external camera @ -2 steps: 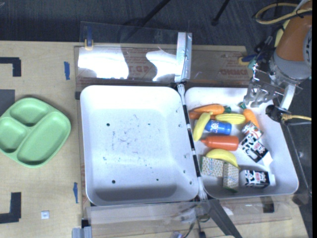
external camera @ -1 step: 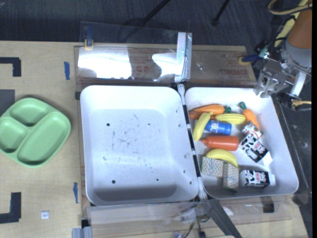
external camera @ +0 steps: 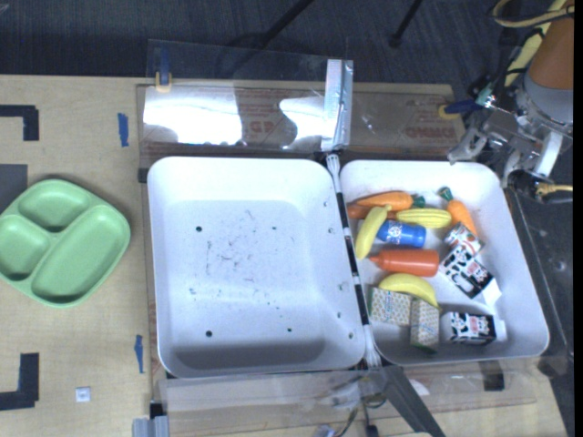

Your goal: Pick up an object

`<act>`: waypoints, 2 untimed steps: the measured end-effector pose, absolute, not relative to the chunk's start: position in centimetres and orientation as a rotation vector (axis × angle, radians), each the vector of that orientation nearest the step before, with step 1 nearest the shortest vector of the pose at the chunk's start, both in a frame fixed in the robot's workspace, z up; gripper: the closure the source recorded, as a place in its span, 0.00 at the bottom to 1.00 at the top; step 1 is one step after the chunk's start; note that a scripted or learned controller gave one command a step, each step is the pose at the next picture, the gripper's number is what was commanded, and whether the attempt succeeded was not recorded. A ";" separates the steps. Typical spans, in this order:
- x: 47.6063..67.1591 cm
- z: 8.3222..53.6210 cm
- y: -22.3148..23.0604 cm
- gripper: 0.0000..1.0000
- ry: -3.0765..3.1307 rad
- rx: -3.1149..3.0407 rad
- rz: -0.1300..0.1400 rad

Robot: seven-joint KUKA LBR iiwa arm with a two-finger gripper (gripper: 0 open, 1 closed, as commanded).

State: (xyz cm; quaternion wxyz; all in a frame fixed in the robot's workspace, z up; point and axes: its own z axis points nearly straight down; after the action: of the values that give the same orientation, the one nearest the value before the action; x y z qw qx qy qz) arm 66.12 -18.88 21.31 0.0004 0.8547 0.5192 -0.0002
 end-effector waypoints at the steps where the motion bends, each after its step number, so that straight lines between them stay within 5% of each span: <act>1: 62.3 10.2 -18.6 0.00 1.759 2.600 0.003; 2: 62.4 11.2 -18.6 1.00 1.760 2.597 0.003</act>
State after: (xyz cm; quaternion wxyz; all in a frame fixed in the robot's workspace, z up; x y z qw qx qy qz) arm 62.37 -18.57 11.23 0.0023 0.8278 0.5609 0.0011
